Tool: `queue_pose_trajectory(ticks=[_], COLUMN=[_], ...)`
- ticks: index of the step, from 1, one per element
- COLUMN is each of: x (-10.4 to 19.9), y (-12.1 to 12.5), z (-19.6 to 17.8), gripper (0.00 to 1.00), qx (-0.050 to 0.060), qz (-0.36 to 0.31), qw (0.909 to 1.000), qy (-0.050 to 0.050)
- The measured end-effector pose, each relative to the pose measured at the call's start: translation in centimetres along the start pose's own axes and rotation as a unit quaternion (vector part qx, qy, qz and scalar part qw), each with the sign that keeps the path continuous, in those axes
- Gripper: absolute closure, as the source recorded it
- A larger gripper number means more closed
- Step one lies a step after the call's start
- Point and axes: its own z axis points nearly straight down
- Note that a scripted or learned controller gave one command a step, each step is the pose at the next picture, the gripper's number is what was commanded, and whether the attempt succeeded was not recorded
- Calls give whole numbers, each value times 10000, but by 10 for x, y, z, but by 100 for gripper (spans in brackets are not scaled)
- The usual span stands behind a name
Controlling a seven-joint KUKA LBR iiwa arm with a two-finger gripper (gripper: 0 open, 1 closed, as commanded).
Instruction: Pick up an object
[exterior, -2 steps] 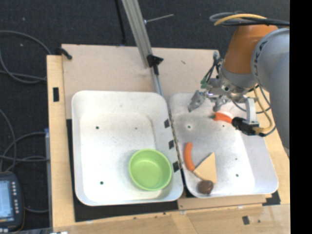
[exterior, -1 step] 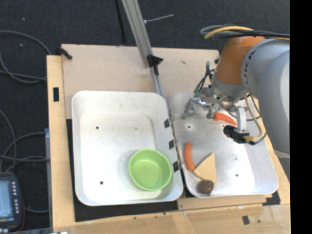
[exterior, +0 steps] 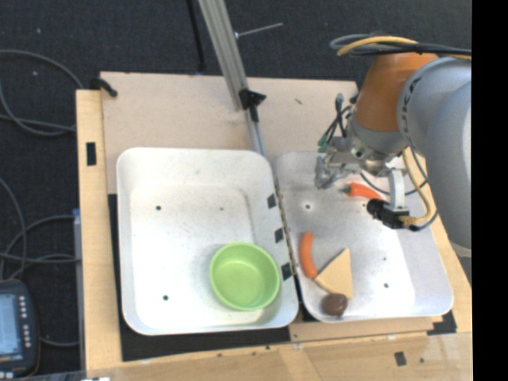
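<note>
Hovering over the far side of the right bin (exterior: 413, 292), the gripper (exterior: 329, 171) hangs beside a small orange piece (exterior: 363, 190); whether it is released or clenched cannot be told. An orange stick (exterior: 306, 253), tan wedge (exterior: 337, 271) and dark lump (exterior: 334, 304) crowd the near corner, so a descent there could nudge them aside. No writing is legible.

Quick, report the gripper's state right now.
Gripper: over the right bin's far end; open or shut cannot be told.
</note>
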Motion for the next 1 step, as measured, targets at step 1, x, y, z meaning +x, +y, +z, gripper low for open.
queue_pose_trajectory(ticks=[1], x=[-8], y=[-2], z=[-49], gripper=[100], qx=[-15], qz=[-19], qw=[10000], qy=[2])
